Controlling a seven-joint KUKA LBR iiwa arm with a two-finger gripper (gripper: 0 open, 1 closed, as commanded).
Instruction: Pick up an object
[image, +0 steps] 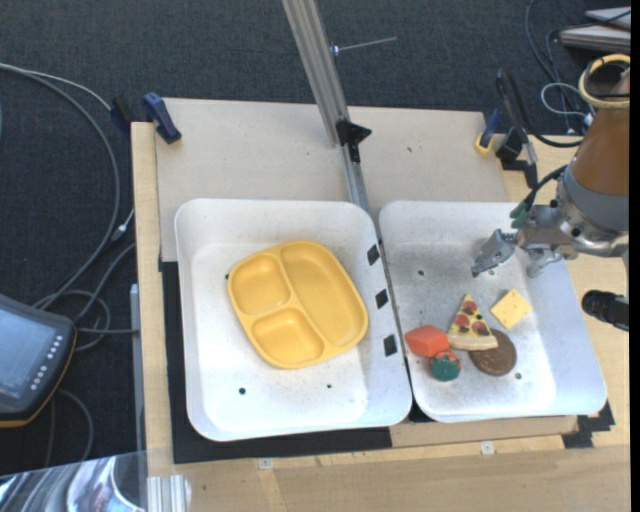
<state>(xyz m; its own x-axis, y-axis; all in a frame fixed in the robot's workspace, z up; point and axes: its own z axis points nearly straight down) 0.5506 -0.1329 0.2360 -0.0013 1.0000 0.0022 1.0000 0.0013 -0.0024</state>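
In the right bin (560, 390), several toy foods lie near the front. A pizza slice (470, 322) rests partly on a brown cookie (497, 358). A yellow cheese block (511, 308) sits just right of the slice. An orange-red piece (428, 341) and a small green and red piece (445, 365) lie to its left. My gripper (514, 262) hangs over the bin's middle, behind the cheese and the pizza slice. Its two grey fingers (489, 256) are spread open with nothing between them.
The left bin (200, 400) holds a yellow divided plate (296, 302). A metal pole (322, 70) rises from the ridge between the bins at the back. Blue clamps (160, 115) and cables sit at the bench's far corners.
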